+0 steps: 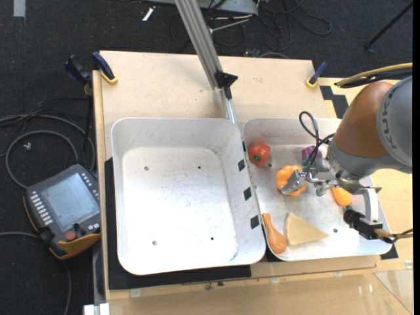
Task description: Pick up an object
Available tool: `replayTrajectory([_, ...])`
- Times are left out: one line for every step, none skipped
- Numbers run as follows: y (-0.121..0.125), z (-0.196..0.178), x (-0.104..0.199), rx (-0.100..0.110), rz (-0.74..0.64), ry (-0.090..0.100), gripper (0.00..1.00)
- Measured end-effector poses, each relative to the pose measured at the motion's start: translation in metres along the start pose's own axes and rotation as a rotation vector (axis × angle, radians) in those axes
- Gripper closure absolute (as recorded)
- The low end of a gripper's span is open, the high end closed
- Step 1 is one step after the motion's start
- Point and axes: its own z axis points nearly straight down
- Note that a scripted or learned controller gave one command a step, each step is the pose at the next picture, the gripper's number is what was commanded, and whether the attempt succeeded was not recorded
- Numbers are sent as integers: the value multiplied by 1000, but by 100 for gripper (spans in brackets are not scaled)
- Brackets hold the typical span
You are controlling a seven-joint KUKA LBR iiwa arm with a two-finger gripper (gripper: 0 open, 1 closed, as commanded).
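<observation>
Orange toy (289, 178), lumpy and yellow-patched, sits mid right bin (275, 131), pinched between the fingers of the gripper (303, 178) reaching in from the right. Behind the fingers a purple piece (308, 153) peeks out; a small orange piece (341, 195) lies under the wrist. A red tomato-like toy (260, 152) rests near the bin's left wall, a tan wedge (303, 231) and orange carrot shape (275, 235) along its front. The left bin (131, 136) adjoins.
</observation>
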Motion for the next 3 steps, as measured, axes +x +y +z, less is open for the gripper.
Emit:
replayTrajectory([0,17,1,-4,0,-1,0])
replayTrajectory([1,7,0,-7,0,-1,100])
replayTrajectory([1,-44,-10,-11,1,-3,100])
